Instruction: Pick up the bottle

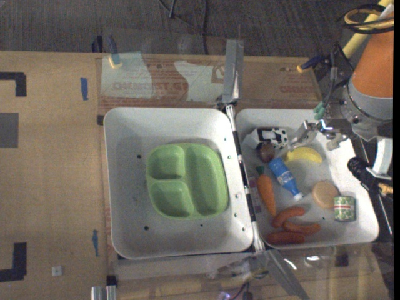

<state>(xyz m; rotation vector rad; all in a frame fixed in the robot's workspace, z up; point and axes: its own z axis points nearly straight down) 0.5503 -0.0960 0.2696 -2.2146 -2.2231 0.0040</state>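
Note:
The bottle (285, 177) is small and blue with a white cap and a pale label. It lies on its side in the middle of the right bin (369, 230), cap pointing toward the bin's front right. My gripper (310, 132) hangs over the back of that bin, above the yellow banana (305, 155). It is up and to the right of the bottle and apart from it. Nothing shows held in it.
Around the bottle lie a black-and-white toy cow (270, 135), a brown lump (267, 152), a carrot (267, 194), sausages (289, 216), a tan disc (325, 194) and a green can (344, 208). The left bin (125, 142) holds a green divided plate (186, 180).

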